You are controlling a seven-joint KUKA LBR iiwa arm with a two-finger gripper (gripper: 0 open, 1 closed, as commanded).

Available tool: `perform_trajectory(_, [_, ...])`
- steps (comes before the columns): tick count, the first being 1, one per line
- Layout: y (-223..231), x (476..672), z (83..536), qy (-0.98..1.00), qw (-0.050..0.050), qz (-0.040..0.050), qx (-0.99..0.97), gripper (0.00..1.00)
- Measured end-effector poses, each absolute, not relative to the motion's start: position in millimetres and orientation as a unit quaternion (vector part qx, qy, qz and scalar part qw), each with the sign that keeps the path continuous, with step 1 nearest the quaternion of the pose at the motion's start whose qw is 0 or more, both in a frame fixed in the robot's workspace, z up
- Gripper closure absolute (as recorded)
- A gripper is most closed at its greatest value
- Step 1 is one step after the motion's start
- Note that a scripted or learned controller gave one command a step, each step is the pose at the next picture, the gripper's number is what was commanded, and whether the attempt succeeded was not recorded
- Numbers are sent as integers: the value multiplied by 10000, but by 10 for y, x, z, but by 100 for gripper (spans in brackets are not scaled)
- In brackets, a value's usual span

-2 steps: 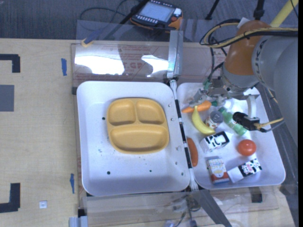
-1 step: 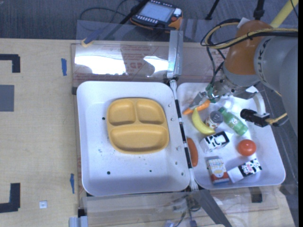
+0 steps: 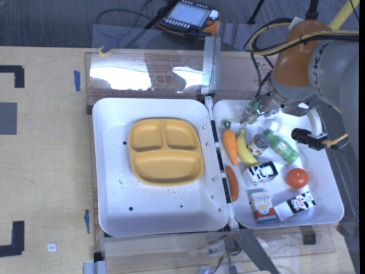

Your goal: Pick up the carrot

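The carrot (image 3: 230,144) lay in the right bin (image 3: 333,190), close against the wall it shared with the left bin (image 3: 108,170), its green top pointing toward the far rim and its tip toward the near side. A banana (image 3: 246,149) lay just beside it on the right, nearly parallel, so the room for fingers on that flank looked tight; the bin wall hemmed the other side. Below the carrot a red sausage-like piece (image 3: 232,183) rested along the same wall.

The hand (image 3: 256,112) hung over the far part of the right bin, above and to the right of the carrot's leafy end, apart from it. Nothing was between its fingers, though the view was too small and cluttered to tell how far they stood open. Judging by that position, the arm (image 3: 325,67) was placed to come down on the carrot, with the grasp not yet made.

The other toy foods crowded the right bin: a green bottle (image 3: 280,145), a small can (image 3: 259,143), a tomato (image 3: 297,177), black-and-white cartons (image 3: 262,172) and a juice box (image 3: 262,203). The left bin held a yellow divided plate (image 3: 166,151).

Both bins sat on a pale wooden tabletop (image 3: 45,153) marked with black and blue tape. Beyond it lay a teach pendant (image 3: 188,17), cables and tripod legs on grey carpet.
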State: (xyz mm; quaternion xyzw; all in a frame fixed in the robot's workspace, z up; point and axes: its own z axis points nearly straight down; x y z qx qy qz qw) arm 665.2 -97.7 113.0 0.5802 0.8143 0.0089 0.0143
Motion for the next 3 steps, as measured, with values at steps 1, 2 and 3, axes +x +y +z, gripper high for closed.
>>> perform_trajectory(1, [-1330,5680,877,8820,26,5,4713,100])
perform_trajectory(2, [-620,5617,1847,7794,20,8,6265,100])
perform_trajectory(3, [-623,5616,1847,7792,20,8,6268,0])
